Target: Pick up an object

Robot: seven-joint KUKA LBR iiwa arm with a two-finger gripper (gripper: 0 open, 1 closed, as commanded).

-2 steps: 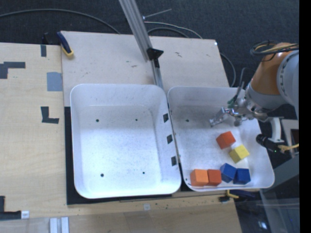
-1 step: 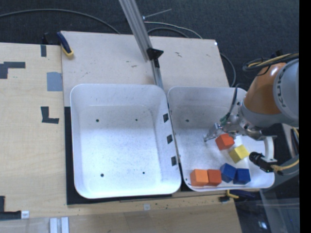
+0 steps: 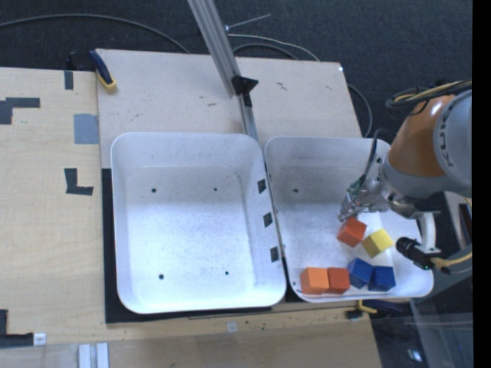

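Camera view is showing the tool (image 3: 356, 204) hovering just above the red block (image 3: 351, 232) in the right bin (image 3: 307, 167), its grip state being unclear.

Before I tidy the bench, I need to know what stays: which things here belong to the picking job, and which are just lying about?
Job things:
claw
red block
yellow block
two orange blocks
two blue blocks
right bin

Lying about:
left bin
yellow-tipped tool
metal rail
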